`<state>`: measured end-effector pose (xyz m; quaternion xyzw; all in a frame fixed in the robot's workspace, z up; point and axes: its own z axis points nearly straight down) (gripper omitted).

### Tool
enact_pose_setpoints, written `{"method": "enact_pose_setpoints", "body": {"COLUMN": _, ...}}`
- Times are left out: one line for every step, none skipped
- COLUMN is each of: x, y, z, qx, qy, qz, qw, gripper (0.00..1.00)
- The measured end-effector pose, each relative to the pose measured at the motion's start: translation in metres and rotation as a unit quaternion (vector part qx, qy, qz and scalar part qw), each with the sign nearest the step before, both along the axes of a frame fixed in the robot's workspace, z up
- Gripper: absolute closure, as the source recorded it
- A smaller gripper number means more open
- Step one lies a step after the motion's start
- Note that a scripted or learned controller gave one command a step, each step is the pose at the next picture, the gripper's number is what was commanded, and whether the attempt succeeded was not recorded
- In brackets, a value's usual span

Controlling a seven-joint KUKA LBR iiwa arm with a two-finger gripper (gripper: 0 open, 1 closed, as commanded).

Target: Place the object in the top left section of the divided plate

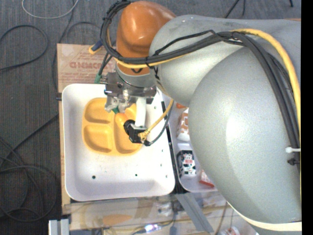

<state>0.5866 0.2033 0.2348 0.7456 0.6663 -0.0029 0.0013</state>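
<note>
Arm is hovering over the yellow plate [100,131] in the left bin [80,180].
Gripper [120,104] is sitting above the plate's upper sections; grip state and the object: can't tell, both hidden. Judging it's placing; next needs a clean release top left.

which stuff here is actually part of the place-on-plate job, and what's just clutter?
Job:
- yellow divided plate in the left bin
- pincer, over the plate's upper right part

Lying about:
- small packets in the right bin
- cardboard sheet under the left bin
- cables on the floor
</note>
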Motion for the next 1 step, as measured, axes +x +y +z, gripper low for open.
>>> {"method": "enact_pose_setpoints", "body": {"x": -0.0092, "y": 0.0098, "z": -0.0824, "qx": 0.0018, "qy": 0.002, "qz": 0.098, "qw": 0.9952, "gripper": 1.00}}
